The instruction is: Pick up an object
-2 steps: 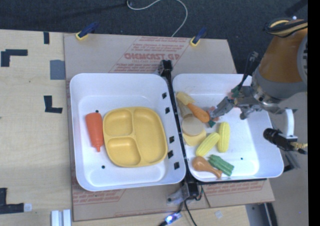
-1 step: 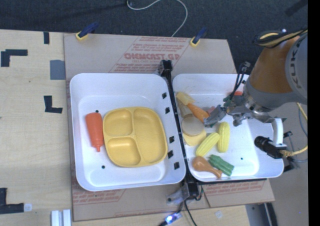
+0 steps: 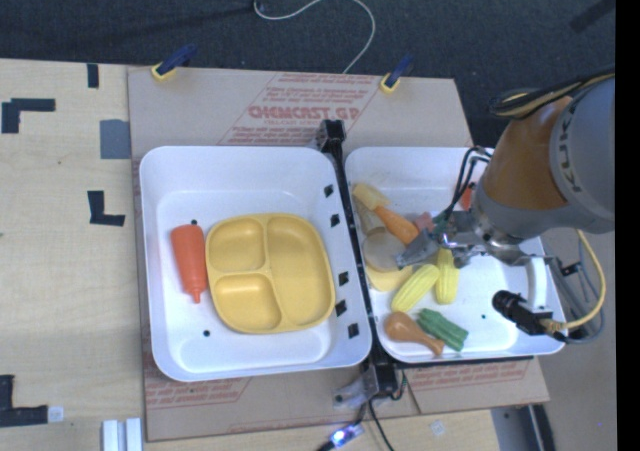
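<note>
Arm: grey body with orange band, reaching in from the right and over the right bin [image 3: 520,339].
Tool [image 3: 425,249]: low inside the right bin, among the toy food; fingers point left toward the bin's middle. Cannot tell whether it is released or clenched; nothing visibly between its tips.
Right bin contents: two yellow corn cobs [image 3: 428,282] side by side just below the tool; a small orange carrot [image 3: 397,224] just up-left of it; a pale yellow piece [image 3: 366,197] near the bin's upper left corner; a beige round piece [image 3: 380,251] against the left wall; a green vegetable [image 3: 441,328] and a brown drumstick [image 3: 410,332] touching each other near the front edge.
Left bin [image 3: 165,174]: holds a yellow divided plate [image 3: 268,271] with three compartments, roughly centred; a large orange carrot [image 3: 188,259] lies just beside the plate's left edge, lengthwise front to back.
Bins: side by side, inner walls touching along a black divider strip.
Base: both bins sit on a cardboard sheet [image 3: 300,109] on the tabletop [image 3: 50,239]; two blue-and-yellow clamps [image 3: 172,61] hold the sheet's far edge.
Cable: a white wire [image 3: 320,9] loops over the dark floor behind.
</note>
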`<state>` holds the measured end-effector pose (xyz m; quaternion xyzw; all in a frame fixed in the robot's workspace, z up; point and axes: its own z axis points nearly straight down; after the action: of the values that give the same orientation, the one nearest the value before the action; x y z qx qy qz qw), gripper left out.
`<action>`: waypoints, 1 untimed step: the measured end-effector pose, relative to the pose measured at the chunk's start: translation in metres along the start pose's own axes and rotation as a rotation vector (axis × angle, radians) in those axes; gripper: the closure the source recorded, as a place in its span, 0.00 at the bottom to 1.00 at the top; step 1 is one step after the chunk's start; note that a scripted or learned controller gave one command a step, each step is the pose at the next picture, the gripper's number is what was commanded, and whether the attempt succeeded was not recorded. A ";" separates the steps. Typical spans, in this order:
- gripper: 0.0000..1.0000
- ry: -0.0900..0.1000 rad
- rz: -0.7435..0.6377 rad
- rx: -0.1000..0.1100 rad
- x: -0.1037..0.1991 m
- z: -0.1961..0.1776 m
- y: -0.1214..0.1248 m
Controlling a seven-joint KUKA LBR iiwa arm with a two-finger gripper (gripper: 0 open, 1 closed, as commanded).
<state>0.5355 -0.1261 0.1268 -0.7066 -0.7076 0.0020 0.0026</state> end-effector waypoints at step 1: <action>0.00 -0.013 0.004 -0.021 -0.005 0.035 0.004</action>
<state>0.5396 -0.1311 0.0915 -0.7080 -0.7061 -0.0007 -0.0092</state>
